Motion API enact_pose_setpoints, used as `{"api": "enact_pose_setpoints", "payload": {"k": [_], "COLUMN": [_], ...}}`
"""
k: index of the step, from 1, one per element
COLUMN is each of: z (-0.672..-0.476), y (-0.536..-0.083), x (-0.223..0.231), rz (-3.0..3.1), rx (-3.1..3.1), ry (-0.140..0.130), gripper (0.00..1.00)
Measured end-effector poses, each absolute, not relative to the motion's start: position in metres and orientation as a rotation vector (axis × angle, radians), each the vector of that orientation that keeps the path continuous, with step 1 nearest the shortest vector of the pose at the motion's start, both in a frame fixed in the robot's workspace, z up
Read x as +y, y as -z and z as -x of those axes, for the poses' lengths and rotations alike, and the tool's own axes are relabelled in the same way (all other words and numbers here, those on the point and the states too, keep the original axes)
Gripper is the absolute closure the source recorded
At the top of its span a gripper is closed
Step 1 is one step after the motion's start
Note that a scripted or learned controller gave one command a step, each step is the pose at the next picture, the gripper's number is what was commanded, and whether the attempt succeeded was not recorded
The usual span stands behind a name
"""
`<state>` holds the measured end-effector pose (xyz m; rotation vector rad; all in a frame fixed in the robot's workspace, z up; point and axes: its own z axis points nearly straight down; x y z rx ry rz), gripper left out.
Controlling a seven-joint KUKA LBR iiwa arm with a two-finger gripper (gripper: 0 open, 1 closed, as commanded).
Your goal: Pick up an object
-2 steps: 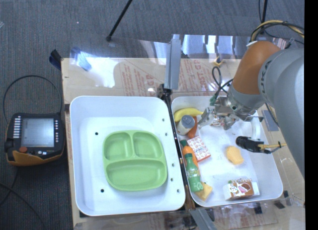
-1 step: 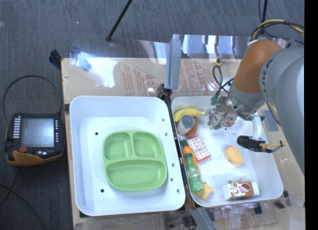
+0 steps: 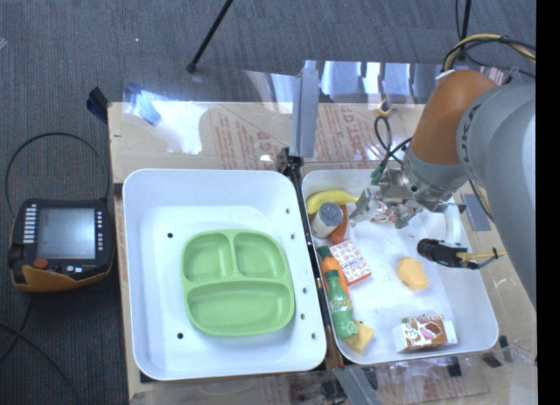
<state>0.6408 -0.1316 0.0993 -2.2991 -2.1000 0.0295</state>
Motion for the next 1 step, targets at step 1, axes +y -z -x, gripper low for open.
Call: {"api": "enact_pose_setpoints", "payload": {"k": [1], "z": [-0.6406], "y": [-0.1050], "x": [-0.1319], "rz": [2.295], "rx": [-2.100], "ry": [-0.033], "gripper": [1.00]}}
